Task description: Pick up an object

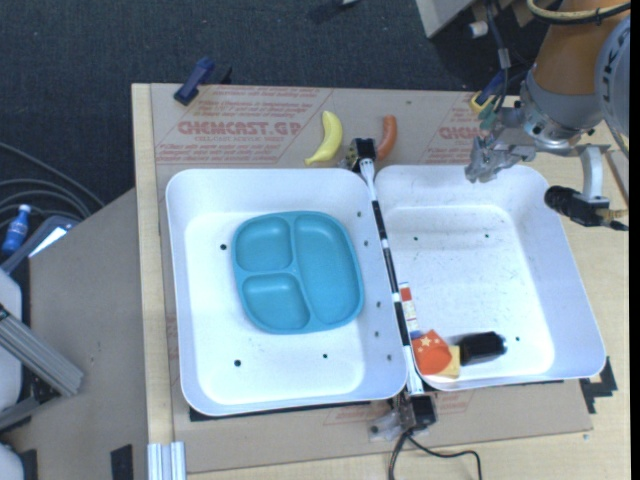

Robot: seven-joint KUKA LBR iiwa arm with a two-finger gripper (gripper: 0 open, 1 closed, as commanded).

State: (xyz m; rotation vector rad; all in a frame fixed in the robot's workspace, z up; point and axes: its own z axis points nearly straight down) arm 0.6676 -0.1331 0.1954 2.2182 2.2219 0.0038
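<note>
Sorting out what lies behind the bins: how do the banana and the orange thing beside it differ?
The banana is yellow; the orange thing is orange-red. The banana looks thicker and longer, the orange thing slimmer. The banana lies behind the left bin, the orange thing nearer the right bin. Both are curved.

Two white bins (200, 268) (side by side), one blue divided plate (297, 271), one banana (326, 138).

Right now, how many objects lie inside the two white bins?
3. A blue plate sits in the left bin. A black block and a red-and-yellow item lie in the right bin's near corner, side by side.
</note>
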